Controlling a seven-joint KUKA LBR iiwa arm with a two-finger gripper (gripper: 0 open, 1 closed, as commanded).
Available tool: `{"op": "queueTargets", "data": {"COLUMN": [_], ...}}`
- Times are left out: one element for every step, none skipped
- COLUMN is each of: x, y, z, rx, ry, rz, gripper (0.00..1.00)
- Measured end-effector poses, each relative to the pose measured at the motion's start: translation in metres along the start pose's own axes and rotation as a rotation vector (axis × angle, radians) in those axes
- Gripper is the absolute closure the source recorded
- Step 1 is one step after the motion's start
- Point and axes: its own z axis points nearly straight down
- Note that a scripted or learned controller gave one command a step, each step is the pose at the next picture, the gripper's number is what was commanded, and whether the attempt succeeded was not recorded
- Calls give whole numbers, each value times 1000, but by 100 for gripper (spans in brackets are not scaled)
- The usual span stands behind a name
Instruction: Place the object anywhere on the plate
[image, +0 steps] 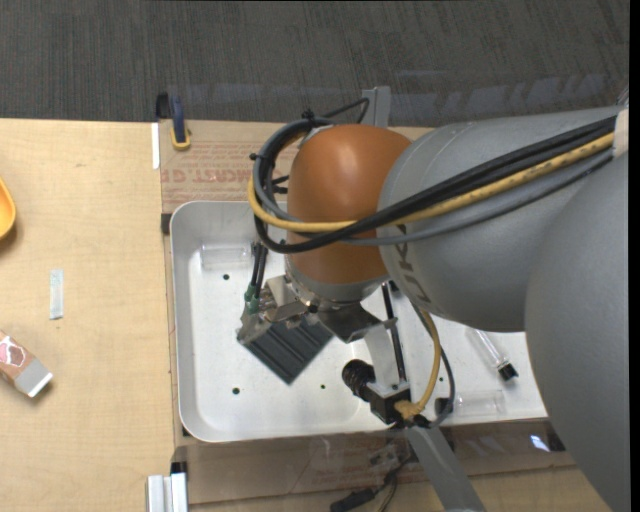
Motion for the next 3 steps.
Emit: {"op": "queueTargets", "data": {"x": [-2, -98, -27], "y": [0, -29, -3], "z": [-8, -21, 41], "rx": [3, -1, -1], "ry": [-2, 1, 1], "rz": [5, -58, -503], "gripper": [100, 100, 100]}}
